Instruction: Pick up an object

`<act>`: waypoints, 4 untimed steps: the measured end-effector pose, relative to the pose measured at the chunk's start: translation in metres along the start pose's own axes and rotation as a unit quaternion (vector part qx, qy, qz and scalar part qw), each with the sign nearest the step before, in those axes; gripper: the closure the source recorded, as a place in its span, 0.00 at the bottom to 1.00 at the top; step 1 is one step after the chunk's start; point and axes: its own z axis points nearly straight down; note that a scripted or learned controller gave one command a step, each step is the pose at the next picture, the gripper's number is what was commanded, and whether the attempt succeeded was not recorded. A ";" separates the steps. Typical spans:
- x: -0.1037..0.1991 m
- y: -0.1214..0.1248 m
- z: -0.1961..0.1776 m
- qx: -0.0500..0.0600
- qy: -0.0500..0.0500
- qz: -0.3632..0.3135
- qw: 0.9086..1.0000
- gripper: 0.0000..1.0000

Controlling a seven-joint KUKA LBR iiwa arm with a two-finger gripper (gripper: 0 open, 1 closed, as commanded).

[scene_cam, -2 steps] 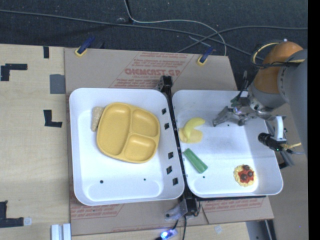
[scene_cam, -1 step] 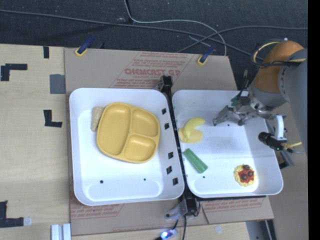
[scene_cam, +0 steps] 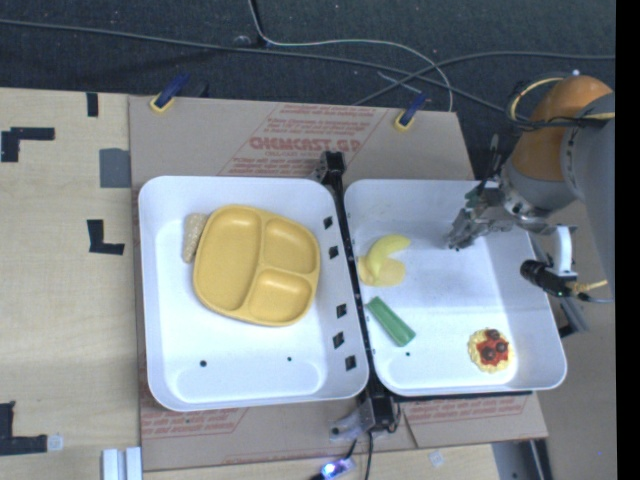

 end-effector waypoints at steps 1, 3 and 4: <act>-0.003 -0.007 -0.047 0.002 0.003 0.001 1.000 1.00; -0.004 0.003 -0.145 0.001 0.003 0.001 1.000 1.00; 0.051 0.000 -0.135 0.004 0.003 -0.001 1.000 1.00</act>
